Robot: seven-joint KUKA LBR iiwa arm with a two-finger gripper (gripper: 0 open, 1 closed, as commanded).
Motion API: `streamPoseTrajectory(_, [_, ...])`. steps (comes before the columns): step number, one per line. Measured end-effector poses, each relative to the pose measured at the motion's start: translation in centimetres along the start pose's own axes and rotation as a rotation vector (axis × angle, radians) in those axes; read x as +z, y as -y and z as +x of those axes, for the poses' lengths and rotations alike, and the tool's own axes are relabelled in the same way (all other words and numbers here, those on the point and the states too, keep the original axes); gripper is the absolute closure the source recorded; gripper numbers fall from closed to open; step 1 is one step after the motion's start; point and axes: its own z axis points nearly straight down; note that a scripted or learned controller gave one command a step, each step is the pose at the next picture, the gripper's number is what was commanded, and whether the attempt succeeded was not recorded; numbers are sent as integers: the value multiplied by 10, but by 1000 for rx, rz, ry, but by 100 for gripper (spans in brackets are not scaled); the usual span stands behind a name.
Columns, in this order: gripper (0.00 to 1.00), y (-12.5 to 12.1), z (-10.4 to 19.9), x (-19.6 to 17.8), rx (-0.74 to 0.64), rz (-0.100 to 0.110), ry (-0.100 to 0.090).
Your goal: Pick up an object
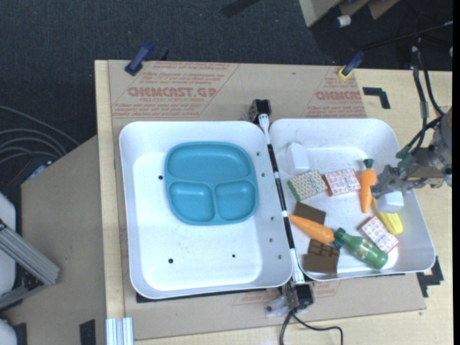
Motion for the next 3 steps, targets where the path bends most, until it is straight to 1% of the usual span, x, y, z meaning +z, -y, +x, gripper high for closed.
streamPoseTrajectory(1, [100, -35, 11, 26, -1, -2, 0])
streamPoseTrajectory(3, [100, -36, 11, 6, -2, -5, 2])
